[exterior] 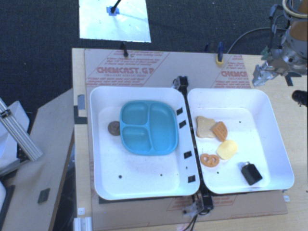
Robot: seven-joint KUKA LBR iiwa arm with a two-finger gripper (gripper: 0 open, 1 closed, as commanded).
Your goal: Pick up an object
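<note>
A: What lies in the right white bin [275,129]?
B: A pale bread slice [205,126] touching an orange cracker [220,131], a yellow round piece [227,149], a brown pretzel [209,160], a black block [251,173].
A: And the left white bin [103,172]?
B: A blue divided plastic plate [147,127], partly hiding a brown disc [114,128].
A: The gripper [262,73]?
B: Above the right bin's far corner, apart from everything; too blurred to make out clearly.

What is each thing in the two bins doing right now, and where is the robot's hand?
Blue plate: lying flat in the left bin, nothing on it.
Brown disc: flat, touching the plate's left edge.
Bread slice: flat in the right bin.
Pretzel: flat, beside the yellow piece.
Black block: lying near the front.
Gripper: raised behind the right bin.
</note>
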